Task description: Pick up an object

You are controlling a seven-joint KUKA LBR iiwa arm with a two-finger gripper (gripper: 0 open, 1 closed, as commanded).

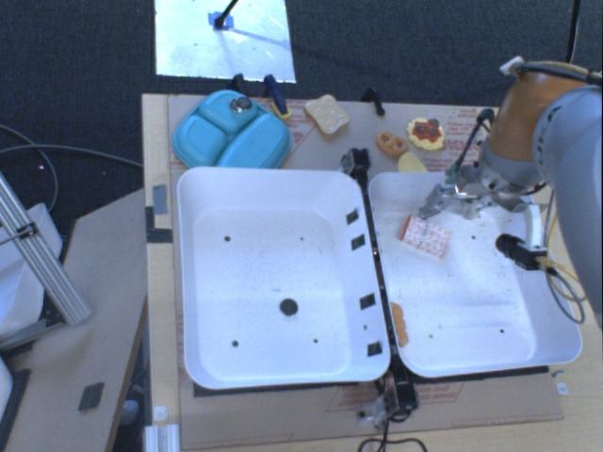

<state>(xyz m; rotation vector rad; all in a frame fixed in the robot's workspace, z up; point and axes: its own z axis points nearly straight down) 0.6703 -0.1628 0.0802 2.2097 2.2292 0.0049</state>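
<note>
The left bin holds a small dark disc toward its front edge, well apart from the arm. In the right bin, a red-and-white patterned packet lies flat near the back, and the end effector hovers just behind it, tilted; how far it is spread I cannot tell. The risk, I judge, is a descent landing past the packet's far edge, pushing it forward or closing on nothing, since a thin, flat thing offers little to grip.

White bins; red-and-white patterned packet; blue tray; grey arm, orange band.
</note>
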